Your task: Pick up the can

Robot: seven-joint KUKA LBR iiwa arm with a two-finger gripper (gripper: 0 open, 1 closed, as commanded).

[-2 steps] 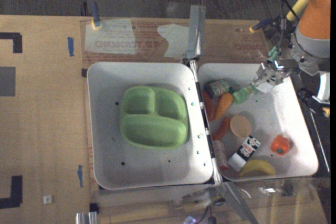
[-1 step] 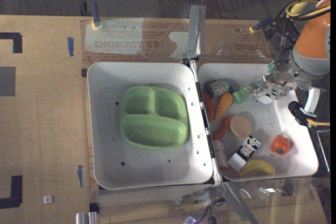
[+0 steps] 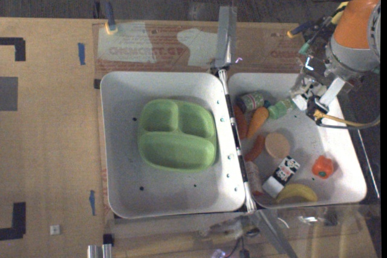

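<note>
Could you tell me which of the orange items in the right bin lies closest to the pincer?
The carrot, slanting beside the can near the bin's far end; the small orange fruit sits nearer the front.

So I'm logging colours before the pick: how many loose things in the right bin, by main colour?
Orange or red: 4 – carrot, sausage-like piece, another, small round fruit
Green: 2 – can, small block
Tan: 1 – cup
Yellow: 1 – banana
White and black: 1 – carton
Total: 9

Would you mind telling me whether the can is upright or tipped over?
Tipped over: the can lies on its side, label showing.
</note>
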